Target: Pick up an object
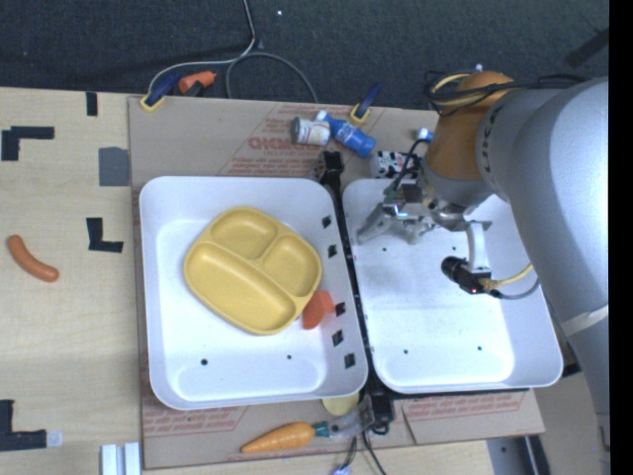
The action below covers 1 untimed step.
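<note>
Hovering low over the far-left corner of the right bin (465, 364), the pincer (396, 218) sits at the end of the grey arm that reaches in from the right. From where I stand I cannot tell whether it is spread or pressed together, and I see nothing gripped in it. I would say the pick is at its approach step, with no grasp made yet.

What there is to lift lies across the divider, in the left bin (158, 364). A yellow plate (252, 268) rests there at a tilt to the bin walls, and a small orange-red piece (316, 310) touches its near-right edge, close to the divider.

My guess is that the next move means crossing over the divider and coming down on one of those two. The piece looks the easier catch: small, rounded and matte. The plate is broad, smooth moulded plastic with three shallow compartments and soft corners. It would probably have to be taken by its thin rim, where a slip seems likely.

Both bins are glossy white with low walls. On the counter outside them lie a toy carrot (280, 437) at the near edge and a small sausage (32, 258) well off to the left.
</note>
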Tool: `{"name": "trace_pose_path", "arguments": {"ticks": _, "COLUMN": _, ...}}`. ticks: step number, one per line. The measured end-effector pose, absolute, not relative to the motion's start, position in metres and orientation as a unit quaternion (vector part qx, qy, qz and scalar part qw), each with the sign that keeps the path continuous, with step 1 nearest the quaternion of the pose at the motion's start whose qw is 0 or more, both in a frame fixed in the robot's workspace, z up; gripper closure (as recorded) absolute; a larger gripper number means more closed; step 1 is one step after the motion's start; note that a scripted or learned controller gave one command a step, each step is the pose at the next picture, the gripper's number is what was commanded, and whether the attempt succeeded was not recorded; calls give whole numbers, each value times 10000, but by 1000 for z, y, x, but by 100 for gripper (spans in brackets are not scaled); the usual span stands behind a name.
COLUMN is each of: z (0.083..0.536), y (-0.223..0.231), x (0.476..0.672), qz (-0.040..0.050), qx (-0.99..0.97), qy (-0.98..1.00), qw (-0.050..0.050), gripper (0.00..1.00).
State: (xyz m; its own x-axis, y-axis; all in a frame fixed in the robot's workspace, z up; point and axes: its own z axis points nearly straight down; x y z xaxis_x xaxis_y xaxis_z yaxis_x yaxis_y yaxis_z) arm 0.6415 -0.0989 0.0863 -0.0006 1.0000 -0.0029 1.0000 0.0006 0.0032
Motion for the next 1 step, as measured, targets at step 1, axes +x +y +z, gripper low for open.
{"name": "trace_pose_path", "arguments": {"ticks": 1, "z": 85, "y": -99, "x": 669, "qz": -8, "qx": 7058, "qy": 7084, "qw": -2, "gripper": 0}}
